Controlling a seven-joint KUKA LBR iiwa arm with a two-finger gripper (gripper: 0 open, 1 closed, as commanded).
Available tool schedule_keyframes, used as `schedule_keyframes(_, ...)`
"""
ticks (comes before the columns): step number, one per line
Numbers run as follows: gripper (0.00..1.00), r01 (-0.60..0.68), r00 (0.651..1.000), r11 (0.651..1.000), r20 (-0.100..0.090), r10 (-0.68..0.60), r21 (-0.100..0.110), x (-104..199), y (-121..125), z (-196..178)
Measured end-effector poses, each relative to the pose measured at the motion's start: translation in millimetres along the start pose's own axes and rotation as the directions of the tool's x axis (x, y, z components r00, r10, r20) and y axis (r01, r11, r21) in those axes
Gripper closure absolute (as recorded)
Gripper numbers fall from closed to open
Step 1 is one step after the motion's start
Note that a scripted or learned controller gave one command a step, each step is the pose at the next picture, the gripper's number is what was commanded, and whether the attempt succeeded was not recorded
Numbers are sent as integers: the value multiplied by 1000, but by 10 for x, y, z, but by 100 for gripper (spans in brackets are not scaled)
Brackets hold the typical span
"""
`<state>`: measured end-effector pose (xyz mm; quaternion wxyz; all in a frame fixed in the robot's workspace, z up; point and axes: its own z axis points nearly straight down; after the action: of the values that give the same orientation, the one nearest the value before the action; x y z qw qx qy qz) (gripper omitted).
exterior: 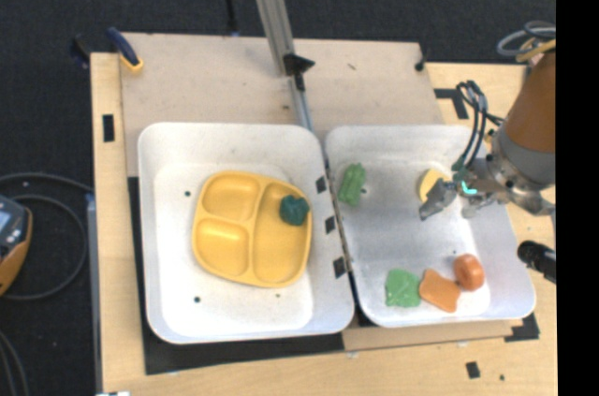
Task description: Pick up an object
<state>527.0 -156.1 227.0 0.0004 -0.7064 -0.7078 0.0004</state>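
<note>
My gripper point(452, 200) hangs over the upper right of the right bin point(393, 151), its two grey fingers spread open with nothing between them. A small yellow and white object point(431, 181) lies just to the upper left of the left fingertip, touching or nearly touching it. A light green object point(352, 183) sits by the bin's left wall. Along the front of the bin lie a flat green piece point(402, 288), an orange wedge point(439, 290) and a round orange object point(469, 271).
The left bin point(168, 151) holds a yellow divided plate point(245, 230) with a dark green object point(294, 210) on its right part. A metal post point(271, 1) rises behind the bins. Cables point(473, 104) trail by the arm at right.
</note>
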Motion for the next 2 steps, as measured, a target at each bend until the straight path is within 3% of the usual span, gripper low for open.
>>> schedule_keyframes(1,0,0,1000,1000,0,0,-2,-1,7,-10)
schedule_keyframes(2,0,-1,1000,1000,0,1,2,13,72,596)
